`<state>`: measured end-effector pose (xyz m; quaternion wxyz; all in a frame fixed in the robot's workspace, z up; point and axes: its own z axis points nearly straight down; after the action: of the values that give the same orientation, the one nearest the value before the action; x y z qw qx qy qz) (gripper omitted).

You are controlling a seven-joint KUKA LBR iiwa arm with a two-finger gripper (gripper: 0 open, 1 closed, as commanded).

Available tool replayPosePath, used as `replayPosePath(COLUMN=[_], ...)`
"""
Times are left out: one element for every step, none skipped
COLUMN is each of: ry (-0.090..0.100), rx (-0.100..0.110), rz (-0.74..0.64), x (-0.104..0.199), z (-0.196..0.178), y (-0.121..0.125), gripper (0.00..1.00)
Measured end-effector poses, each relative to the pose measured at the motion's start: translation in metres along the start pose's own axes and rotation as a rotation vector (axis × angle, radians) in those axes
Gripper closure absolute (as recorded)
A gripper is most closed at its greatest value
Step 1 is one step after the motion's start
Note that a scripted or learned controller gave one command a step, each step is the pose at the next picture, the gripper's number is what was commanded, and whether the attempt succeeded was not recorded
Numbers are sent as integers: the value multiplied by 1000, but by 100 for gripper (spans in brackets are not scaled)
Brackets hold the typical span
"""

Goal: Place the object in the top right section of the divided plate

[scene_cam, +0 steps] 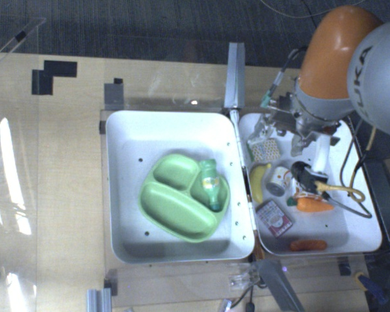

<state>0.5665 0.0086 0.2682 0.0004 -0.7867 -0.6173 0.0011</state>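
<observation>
Pale wood counter (52,194) carried both white bins as I watched. My task object, a small green bottle (210,182), lay in the top right section of the green divided plate (182,197) inside the left bin (127,194). Over the right bin (357,236) hung the gripper (292,132); I couldn't tell how it was set. Below it lay a banana (258,181), a carrot (314,205) and a card packet (274,218).

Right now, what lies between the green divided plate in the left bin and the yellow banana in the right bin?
In the camera view, between the green divided plate and the yellow banana lie bare white floor of the left bin and the two bins' adjoining walls.
</observation>
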Motion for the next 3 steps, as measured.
replayPosePath(ry=[4, 4, 5], rx=[-8, -7, -4], rz=[-57, 16, 428], x=[26, 65, 124], z=[-137, -168, -167], y=[-57, -98, -112], gripper=[0, 0, 0])
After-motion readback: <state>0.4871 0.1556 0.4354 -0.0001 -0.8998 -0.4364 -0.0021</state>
